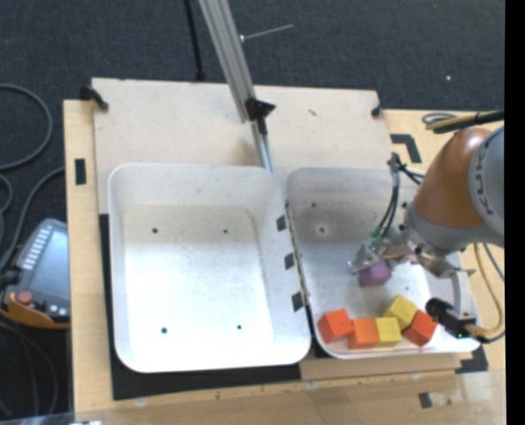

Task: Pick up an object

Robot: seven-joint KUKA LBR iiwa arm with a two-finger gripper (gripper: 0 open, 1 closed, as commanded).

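Note:
My gripper (371,261) hangs low inside the right bin (333,193), under the grey and orange arm that comes in from the right. A purple block (375,273) sits right at the fingertips, and it looks held between the fingers. Along the bin's front edge lies a row of blocks: an orange block (335,324), another orange block (365,332), a yellow block (388,329), a second yellow block (402,309) and a red-orange block (420,327).
The left bin (191,264) stands beside the right one, sharing a middle wall. A slanted metal pole (231,56) rises behind the bins. Cables and a hand-held pendant (39,273) lie on the floor to the left.

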